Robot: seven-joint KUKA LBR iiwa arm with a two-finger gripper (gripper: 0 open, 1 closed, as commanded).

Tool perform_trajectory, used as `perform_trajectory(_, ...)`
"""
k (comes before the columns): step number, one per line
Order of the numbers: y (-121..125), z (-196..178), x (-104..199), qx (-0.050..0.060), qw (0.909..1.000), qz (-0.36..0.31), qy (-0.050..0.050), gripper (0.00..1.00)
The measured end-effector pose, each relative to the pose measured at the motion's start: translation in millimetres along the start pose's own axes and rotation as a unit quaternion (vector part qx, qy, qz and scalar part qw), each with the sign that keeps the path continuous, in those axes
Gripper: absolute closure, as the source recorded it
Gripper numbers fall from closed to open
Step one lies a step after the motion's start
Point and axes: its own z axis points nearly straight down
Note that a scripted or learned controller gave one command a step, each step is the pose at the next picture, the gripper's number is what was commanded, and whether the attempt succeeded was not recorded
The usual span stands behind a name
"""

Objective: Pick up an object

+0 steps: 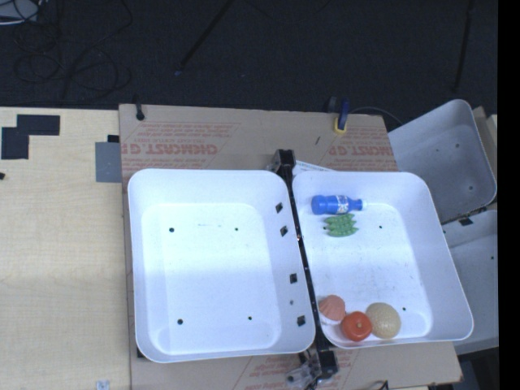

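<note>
Closest to the camera, three small things huddle in the near corner of the right bin (443,242). A red-orange round fruit (356,326) sits against the front wall. A pale beige ball (383,319) touches it on the side the arm reaches in from, and a pink shell-like piece (331,306) touches it on the side away from the arm.

Farther back in the same bin, a blue bottle (335,204) with a white cap lies on its side, cap pointing toward the arm's side. A small green leafy toy (341,226) lies just in front of it.

How far the gripper is open, and whether it has hold of anything, cannot be told.

The left bin (203,258) lies beyond the divider, on the side away from the arm. Both bins rest on a printed cardboard sheet (203,140) over the wooden bench (57,258).
</note>
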Motion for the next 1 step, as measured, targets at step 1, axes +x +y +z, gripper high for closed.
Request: perform_trajectory(1, -0.1, 0.4, 0.1, 0.000, 1.0000, 0.000, 0.000, 0.00)
